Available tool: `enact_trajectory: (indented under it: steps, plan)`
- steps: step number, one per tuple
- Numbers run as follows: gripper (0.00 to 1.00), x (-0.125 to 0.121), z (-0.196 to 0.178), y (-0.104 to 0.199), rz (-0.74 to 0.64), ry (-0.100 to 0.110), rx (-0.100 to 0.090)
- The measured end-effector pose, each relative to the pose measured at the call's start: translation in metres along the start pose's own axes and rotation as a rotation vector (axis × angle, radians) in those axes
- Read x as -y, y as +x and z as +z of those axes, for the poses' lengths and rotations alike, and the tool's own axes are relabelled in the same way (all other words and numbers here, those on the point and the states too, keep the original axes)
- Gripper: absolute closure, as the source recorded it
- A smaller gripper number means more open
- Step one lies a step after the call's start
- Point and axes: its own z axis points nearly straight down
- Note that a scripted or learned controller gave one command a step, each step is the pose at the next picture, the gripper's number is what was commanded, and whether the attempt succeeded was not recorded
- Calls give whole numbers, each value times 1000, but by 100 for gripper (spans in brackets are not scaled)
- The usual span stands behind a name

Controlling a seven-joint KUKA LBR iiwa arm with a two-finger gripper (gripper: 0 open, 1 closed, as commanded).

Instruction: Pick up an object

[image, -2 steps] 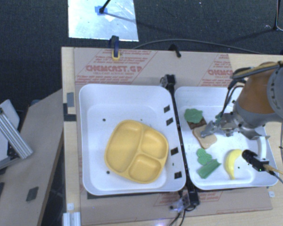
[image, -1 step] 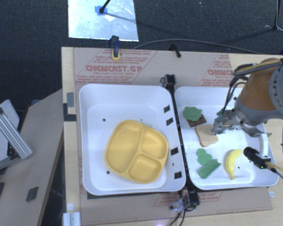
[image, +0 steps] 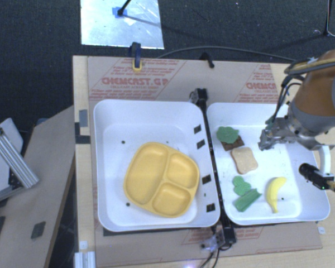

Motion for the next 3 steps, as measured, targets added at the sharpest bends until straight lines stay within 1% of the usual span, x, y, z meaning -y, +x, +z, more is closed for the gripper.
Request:
enact_trajectory:
  steps: [1, 2, 3]
  plan:
    - [100, 4, -62, -5, 1, 0, 1]
    - [100, 2, -112, -6, 0, 0, 0]
    - [100, 6, -115, 50, -5, 5, -2]
